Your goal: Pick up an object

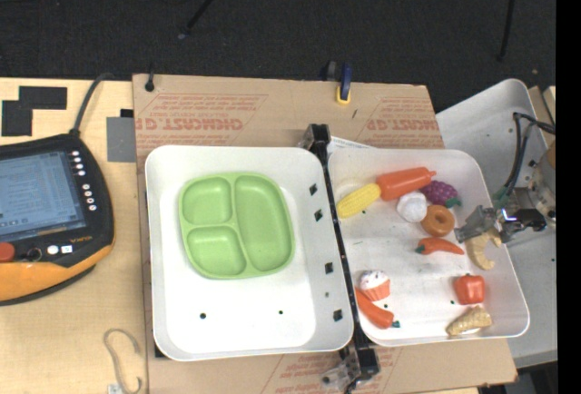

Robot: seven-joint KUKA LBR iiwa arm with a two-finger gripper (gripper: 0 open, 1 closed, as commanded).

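Note:
My gripper is low over the right edge of the right bin. It hovers just above a beige toy piece and just right of a brown donut. Nothing shows as held. Close by lie a small red chili, a red pepper and a tan bread piece. Further left in this bin are purple grapes, a white garlic bulb, an orange carrot, a yellow corn cob, a white-topped toy and a small carrot.
The left bin holds a green divided plate. A black divider runs between the bins. A teach pendant lies on the bench at far left. Grey hardware and cables stand beside the gripper.

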